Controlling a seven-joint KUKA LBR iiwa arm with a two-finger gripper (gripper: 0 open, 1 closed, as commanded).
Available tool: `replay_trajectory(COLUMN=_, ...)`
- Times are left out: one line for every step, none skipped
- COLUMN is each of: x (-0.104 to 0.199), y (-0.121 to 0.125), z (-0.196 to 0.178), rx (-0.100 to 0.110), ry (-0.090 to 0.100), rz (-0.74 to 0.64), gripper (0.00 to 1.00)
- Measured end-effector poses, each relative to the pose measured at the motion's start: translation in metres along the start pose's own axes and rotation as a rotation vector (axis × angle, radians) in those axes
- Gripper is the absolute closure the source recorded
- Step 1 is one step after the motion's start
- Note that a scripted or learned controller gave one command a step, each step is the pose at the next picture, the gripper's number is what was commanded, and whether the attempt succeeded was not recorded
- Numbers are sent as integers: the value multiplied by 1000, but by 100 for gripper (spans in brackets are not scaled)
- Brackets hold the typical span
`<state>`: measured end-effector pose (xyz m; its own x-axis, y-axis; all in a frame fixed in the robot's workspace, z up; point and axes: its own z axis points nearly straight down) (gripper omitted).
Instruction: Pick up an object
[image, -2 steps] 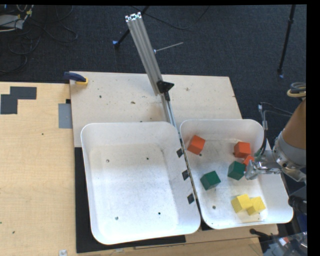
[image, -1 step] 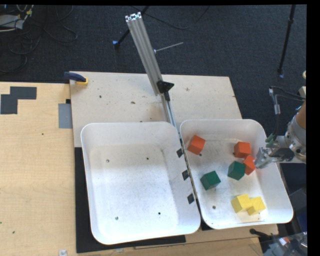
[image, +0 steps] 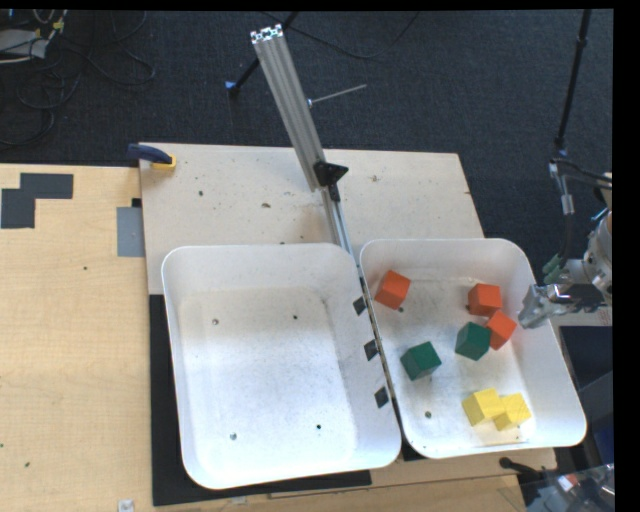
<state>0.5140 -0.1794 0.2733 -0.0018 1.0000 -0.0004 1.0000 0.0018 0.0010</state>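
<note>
Six small blocks sit in the right white bin (image: 545, 300). My gripper (image: 540, 300) hovers at its rim, holding nothing; opening unclear. Next: descend on the nearest orange cube (image: 501, 328).

At the right edge of the frame, about mid-height, the gripper (image: 540, 305) pokes in, a grey metal piece pointing left. Behind it a pale, rounded part of the wrist shows, cut off by the frame's edge.
</note>
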Motion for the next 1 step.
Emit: replay_trajectory(x=41, y=19, z=15, rx=5, ry=3, rz=-2, gripper=100)
